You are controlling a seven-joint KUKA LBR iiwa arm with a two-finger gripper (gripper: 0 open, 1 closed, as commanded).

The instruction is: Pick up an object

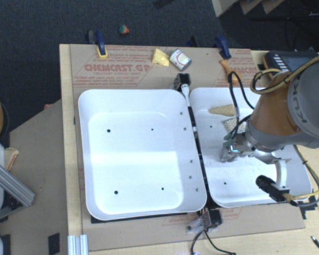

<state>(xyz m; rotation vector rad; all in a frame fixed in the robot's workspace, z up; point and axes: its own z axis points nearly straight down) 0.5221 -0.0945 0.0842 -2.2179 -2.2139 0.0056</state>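
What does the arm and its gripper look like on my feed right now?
The arm is a bulky grey cylinder with a broad orange band above the wrist. Black cables loop beside it. The gripper is a small metallic grey assembly.

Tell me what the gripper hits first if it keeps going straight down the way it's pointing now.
Most likely the white floor of the right bin. The gripper points down into it, and the spot beneath looks bare. The tan piece and the patterned piece lie further back, off that line. Height above the floor is unclear.

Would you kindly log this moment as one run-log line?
arm: over right bin | gripper: low in bin, grasp unconfirmed | tan object: far end of bin
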